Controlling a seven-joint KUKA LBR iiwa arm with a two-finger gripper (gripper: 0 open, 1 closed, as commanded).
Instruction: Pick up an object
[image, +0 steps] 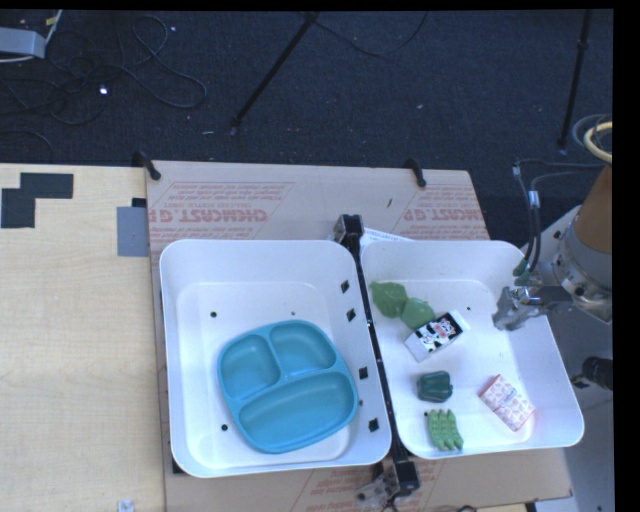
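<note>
We've got a light wood counter (70, 350) with a cardboard sheet (260, 205) laid on its right part, and two white bins sitting side by side on that: left bin (175, 350), right bin (545, 350).

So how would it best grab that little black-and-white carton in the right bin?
Probably from straight above, the fingers closing across the carton's two long sides. It lies flat and slanted on the bin floor, so its narrow width suits a two-finger pinch. One end sits close to a green toy, so gripping near the other, freer end looks safer. The gripper is at the bin's right rim.
</note>
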